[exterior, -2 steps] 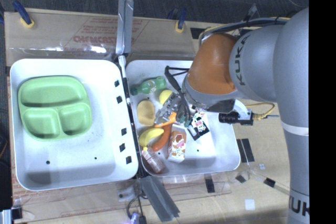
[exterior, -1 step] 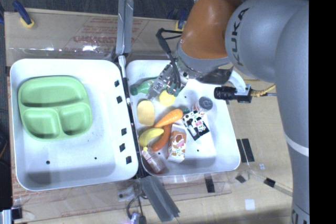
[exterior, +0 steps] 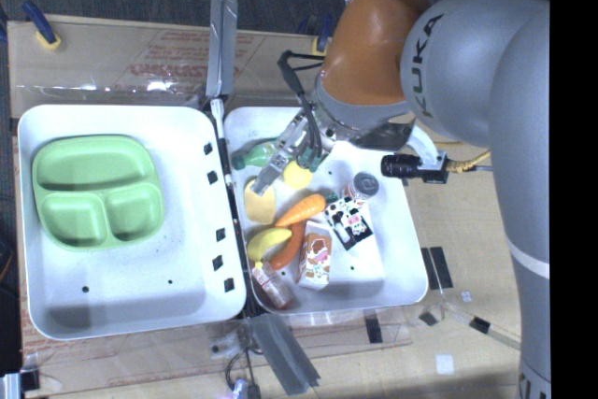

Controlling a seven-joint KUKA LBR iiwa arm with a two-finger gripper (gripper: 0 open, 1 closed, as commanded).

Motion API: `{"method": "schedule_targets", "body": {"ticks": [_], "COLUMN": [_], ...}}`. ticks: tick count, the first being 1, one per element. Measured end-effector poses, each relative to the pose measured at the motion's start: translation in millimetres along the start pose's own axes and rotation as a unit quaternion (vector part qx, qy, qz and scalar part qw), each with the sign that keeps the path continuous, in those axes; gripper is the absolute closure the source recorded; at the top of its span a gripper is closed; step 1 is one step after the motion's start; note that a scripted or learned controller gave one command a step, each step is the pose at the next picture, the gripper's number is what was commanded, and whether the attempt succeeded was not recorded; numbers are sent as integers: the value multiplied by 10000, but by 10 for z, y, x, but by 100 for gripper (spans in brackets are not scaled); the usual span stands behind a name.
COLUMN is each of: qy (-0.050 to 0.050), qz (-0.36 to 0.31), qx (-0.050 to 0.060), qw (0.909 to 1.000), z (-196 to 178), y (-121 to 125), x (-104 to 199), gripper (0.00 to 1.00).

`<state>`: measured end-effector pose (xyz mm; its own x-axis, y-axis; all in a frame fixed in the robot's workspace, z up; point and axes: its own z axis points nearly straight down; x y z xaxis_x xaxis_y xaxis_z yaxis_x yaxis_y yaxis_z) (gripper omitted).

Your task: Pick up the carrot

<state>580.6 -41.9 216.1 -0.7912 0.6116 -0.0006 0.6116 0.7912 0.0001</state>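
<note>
The grey arm (exterior: 467, 79) reached over the right bin (exterior: 397, 280), its gripper (exterior: 280, 165) low at that bin's upper left; whether the fingers were parted I cannot tell. The carrot (exterior: 301, 210) lay slantwise mid-bin, touching a yellow fruit (exterior: 268, 243) and a small carton (exterior: 316, 262). It looked light, stiff and smooth, probably slippery; pinching across its thicker middle seemed safest.

You see smooth white plastic bins (exterior: 112, 299), a matt green plastic tray (exterior: 93, 192), a glossy orange carrot (exterior: 301, 210), a printed paper carton (exterior: 316, 262) and the arm's (exterior: 467, 42) satin grey shell.
</note>
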Motion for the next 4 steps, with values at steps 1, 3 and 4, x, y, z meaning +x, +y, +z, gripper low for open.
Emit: {"method": "schedule_targets", "body": {"ticks": [1, 3, 4], "qy": [17, -52, 6], "qz": [762, 1510, 2702], "qx": [14, -37, 6], "qw": [9971, 9885, 9628], "z": [252, 1075, 799], "y": [-510, -861, -1001], "x": [781, -196, -474], "gripper": [0, 100, 100]}}
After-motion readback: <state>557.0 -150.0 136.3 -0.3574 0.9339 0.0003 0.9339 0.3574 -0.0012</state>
